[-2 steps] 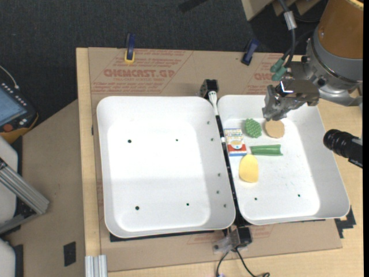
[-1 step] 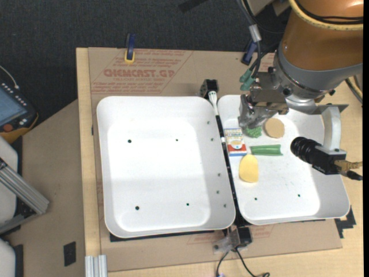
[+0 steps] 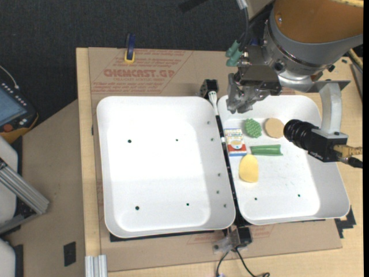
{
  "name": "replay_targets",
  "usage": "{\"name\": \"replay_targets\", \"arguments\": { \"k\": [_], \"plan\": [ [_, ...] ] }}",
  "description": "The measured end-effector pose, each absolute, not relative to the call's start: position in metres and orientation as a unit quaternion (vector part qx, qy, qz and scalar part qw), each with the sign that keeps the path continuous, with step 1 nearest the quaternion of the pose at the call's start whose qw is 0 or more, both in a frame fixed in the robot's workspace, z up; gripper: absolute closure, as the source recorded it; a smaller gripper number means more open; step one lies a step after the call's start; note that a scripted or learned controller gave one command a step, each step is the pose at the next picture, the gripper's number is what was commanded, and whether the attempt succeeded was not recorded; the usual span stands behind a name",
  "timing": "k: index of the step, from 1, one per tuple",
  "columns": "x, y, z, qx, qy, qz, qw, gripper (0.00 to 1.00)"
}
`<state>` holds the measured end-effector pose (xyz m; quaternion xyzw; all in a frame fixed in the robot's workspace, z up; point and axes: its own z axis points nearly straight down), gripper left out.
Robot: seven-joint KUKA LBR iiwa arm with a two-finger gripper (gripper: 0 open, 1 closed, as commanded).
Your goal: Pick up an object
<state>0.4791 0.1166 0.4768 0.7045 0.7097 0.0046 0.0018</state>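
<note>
Nothing is lifted yet. The gripper hangs over the far end of the right bin, its jaws apparently empty; open or closed, I cannot tell. The green piece, tan disc, carton, green stick and yellow lump lie below, ungrasped.

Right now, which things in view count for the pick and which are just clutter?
Job:
- tool, above the right bin's back edge
- green bumpy piece
- tan round piece
- green stick
- yellow piece
- small carton
- right bin

Lying about:
- left bin
- cardboard sheet
- blue clamp
</note>
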Motion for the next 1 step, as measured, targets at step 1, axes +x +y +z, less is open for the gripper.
{"name": "replay_targets", "arguments": {
  "k": [1],
  "plan": [
    [0.4791, 0.1620, 0.5269, 0.705, 0.709, 0.0037, 0.001, 1.00]
  ]
}}
